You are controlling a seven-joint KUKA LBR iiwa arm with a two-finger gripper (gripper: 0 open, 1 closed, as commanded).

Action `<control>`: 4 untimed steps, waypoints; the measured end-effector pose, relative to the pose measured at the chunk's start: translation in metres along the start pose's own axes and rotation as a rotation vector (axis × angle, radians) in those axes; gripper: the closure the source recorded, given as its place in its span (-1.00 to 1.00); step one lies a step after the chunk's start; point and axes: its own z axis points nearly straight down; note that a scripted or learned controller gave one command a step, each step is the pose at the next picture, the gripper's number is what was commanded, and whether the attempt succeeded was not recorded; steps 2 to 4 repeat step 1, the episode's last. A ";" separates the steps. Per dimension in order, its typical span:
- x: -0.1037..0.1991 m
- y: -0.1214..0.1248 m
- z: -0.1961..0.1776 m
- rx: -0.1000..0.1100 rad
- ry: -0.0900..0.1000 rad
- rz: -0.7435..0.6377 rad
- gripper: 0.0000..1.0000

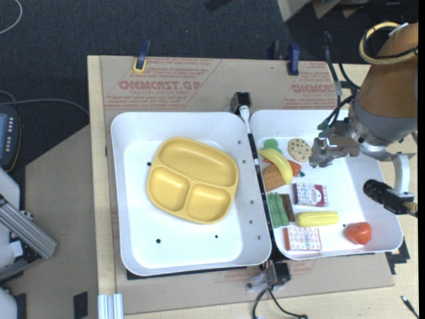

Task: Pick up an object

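My gripper hangs over the upper middle of the right bin, just right of a round cookie. Nothing shows between its fingers. Below and left of it lie a yellow banana, a green piece, a brown bread piece, a small red piece and a red-and-white packet. Lower down are a corn cob, a green and brown bar pair, a second red-and-white packet and a red tomato.
The left bin holds a yellow divided plate. The bins meet at a ridge close to the banana. Clamps sit on the cardboard behind the bins.
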 end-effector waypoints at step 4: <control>0.009 -0.008 0.002 0.003 0.001 0.000 1.00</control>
